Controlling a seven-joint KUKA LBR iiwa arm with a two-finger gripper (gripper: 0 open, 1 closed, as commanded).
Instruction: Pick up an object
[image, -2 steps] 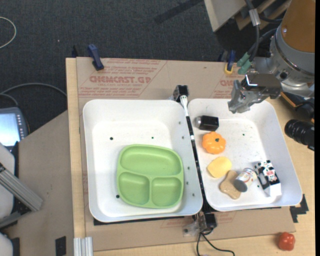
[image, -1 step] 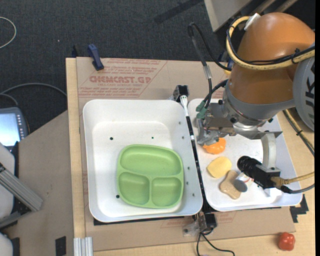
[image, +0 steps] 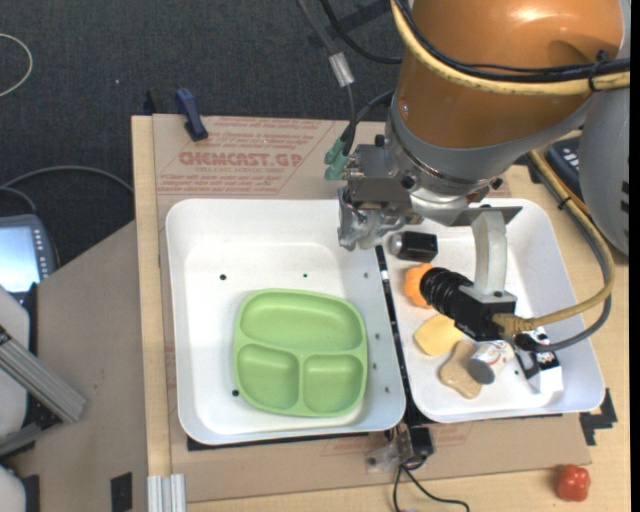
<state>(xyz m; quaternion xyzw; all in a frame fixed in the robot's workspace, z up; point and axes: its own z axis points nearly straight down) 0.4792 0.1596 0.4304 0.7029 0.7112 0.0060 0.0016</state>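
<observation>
Camera view: orange ball (image: 412, 284) seemingly beside gripper (image: 356, 234).

On my tabletop (image: 95, 340), a blue clamp (image: 190, 113) sits at the printed board's (image: 240, 155) far edge; a red lump (image: 572, 482) lies near-right.

Bench under me: a brown board (image: 250, 165) bearing two white bins.
My gripper (image: 352, 238) hangs over the far end of the seam where the bins touch. The left bin (image: 192, 300) spreads to its left and nearer, the right bin (image: 562, 262) to its right. Beyond my gripper the bare board carries red print (image: 240, 157), with a blue clamp (image: 190, 113) far off to the left. A small red thing (image: 572, 482) lies well apart, near-right.
</observation>
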